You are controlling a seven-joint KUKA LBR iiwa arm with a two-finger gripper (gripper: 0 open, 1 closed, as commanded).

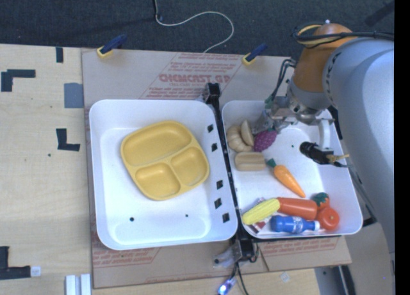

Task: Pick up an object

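Observation:
In the right bin [349,188] my gripper [274,118] reaches down at the far side, just above and touching or nearly touching a purple grape bunch [264,139]. Left of the grapes lies a beige peanut-like toy [238,136], and below them a tan bread roll [250,161]. An orange carrot [286,178] lies in the middle of the bin. Along the near wall sit a yellow corn cob [261,210], an orange-red sausage-like toy [298,207], a red tomato [328,218] and a blue bottle [291,225].
The left bin [109,217] holds a yellow divided plate [165,159]. A black divider with clips [221,159] runs between the bins. The grey arm [365,95] covers the right bin's far right corner.

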